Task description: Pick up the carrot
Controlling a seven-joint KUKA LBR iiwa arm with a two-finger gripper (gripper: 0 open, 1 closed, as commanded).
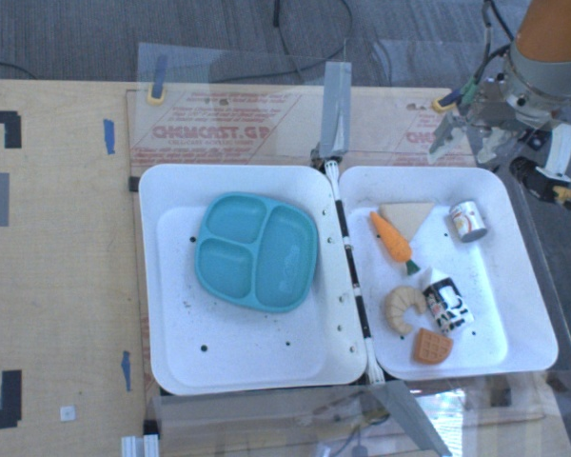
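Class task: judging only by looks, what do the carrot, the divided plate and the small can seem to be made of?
Carrot: probably moulded plastic, a toy; flat, even orange, green tip.
Divided plate: likely plastic; uniform matte teal, soft rounded ridges.
Small can: seemingly metal; silvery, reflective body with a label, though possibly a plastic toy.

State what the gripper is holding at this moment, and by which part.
Nothing. The gripper sits above the right bin's far edge, nothing between its fingers; the carrot lies apart in that bin.

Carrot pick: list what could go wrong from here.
1. The carrot lies against the tan wedge, so closing fingers might catch the wedge too.
2. It lies diagonally; a misaligned gripper could push it aside.
3. The croissant sits just below its green tip and could get nudged.
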